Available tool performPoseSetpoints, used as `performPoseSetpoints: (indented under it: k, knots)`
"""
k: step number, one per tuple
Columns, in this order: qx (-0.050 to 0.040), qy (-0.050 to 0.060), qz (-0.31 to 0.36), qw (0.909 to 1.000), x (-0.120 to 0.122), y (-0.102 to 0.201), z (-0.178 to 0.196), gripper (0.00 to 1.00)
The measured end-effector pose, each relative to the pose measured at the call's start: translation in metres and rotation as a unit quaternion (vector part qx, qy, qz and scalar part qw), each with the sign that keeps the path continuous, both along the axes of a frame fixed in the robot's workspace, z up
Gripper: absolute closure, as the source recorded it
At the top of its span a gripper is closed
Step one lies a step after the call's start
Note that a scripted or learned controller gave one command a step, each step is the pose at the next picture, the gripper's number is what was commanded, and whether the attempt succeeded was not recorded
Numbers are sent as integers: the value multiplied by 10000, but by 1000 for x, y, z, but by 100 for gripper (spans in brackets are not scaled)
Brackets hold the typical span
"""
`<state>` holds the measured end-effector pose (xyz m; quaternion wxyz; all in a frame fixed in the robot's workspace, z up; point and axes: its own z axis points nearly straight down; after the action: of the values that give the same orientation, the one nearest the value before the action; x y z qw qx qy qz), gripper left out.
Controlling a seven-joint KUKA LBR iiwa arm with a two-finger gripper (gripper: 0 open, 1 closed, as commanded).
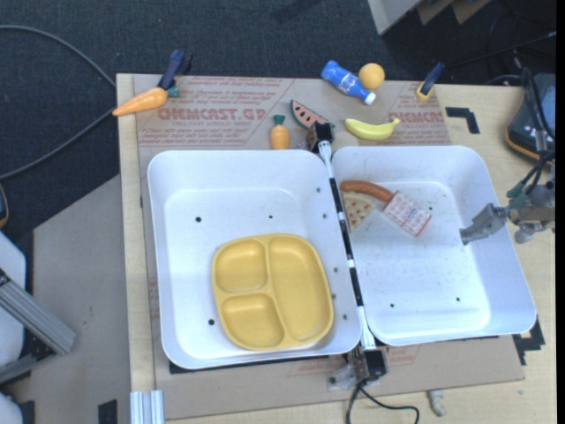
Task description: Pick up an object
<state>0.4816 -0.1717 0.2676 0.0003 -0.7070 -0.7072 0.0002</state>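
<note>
Nothing had been lifted yet: the pincer (484, 223) hovered at the right bin's (441, 321) right edge, its state impossible to tell, while the hot dog (365, 188), pizza slice (357, 208) and packet (407, 213) lay at that bin's far-left side.

Glossy white plastic bins (177, 193), a smooth matt yellow plastic tray (271, 290), wooden bench (132, 237).

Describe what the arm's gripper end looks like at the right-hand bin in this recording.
The gripper is a small grey metal piece with a dull, angular finger over the right bin's rim. Behind it sit darker blocky parts and thin dark cables.
</note>
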Motion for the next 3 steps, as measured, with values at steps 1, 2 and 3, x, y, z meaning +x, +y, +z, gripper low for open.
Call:
performPoseSetpoints:
  k: [1, 2, 3]
  knots:
    - [4, 9, 1, 10000, 42, 13, -144, 0]
    - [0, -13, 7, 10000, 116, 55, -99, 0]
    - [-11, 8, 4, 10000, 178, 70, -181, 0]
